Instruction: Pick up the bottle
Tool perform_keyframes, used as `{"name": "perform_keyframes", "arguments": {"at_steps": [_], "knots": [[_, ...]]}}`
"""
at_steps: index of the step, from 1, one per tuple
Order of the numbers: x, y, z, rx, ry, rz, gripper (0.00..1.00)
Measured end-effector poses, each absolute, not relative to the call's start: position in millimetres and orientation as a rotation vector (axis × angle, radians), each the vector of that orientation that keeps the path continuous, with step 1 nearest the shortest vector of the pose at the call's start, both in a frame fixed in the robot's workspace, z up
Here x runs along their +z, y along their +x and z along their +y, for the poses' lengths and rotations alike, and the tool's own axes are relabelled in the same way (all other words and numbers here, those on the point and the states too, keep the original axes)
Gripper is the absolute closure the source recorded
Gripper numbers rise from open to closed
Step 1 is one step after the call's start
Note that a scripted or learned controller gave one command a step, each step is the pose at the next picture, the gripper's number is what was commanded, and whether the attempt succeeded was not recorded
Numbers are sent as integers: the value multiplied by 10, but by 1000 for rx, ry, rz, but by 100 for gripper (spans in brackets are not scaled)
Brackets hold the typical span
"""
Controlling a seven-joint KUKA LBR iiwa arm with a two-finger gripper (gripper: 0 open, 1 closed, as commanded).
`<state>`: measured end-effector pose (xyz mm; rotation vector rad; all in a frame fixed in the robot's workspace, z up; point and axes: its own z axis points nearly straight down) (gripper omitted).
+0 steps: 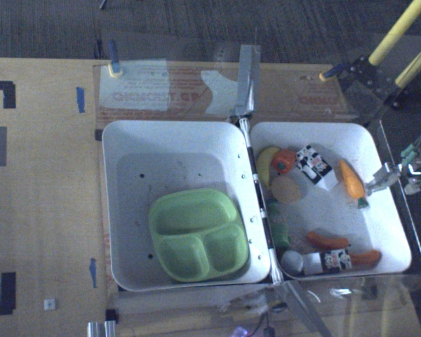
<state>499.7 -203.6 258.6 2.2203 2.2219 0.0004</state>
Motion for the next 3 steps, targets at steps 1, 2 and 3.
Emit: {"name": "perform_keyframes", "arguments": {"at_steps": [1, 2, 3], "knots": [[959, 4847, -2121, 16, 2398, 2044, 0], [2856, 4828, -2164, 1, 2099, 2333, 0], [1361, 4787, -2061, -2, 2711, 1595, 0]]}}
